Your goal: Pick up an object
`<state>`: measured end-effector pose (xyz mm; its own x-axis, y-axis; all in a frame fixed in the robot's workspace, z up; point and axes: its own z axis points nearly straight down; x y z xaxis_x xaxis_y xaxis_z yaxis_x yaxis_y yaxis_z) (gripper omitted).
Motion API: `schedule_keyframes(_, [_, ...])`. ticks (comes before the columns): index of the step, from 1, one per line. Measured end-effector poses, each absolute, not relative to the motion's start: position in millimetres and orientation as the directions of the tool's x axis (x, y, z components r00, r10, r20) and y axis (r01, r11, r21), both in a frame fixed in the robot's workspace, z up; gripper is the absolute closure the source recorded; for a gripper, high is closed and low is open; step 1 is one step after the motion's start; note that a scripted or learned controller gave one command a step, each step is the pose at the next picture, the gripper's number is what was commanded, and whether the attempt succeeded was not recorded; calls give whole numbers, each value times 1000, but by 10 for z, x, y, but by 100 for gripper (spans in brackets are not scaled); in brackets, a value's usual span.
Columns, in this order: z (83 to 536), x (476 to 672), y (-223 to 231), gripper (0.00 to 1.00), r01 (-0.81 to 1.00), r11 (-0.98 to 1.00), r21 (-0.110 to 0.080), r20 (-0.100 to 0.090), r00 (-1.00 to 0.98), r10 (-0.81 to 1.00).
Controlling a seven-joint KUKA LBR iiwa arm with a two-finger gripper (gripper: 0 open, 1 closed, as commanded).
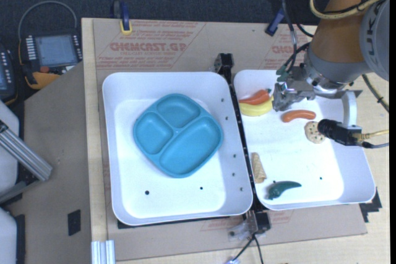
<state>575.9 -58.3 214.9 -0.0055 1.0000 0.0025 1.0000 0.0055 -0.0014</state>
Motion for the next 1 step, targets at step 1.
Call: schedule_keyframes(1, [2279, 5533, -120, 100, 1000, 6, -2, 3, -6, 1000])
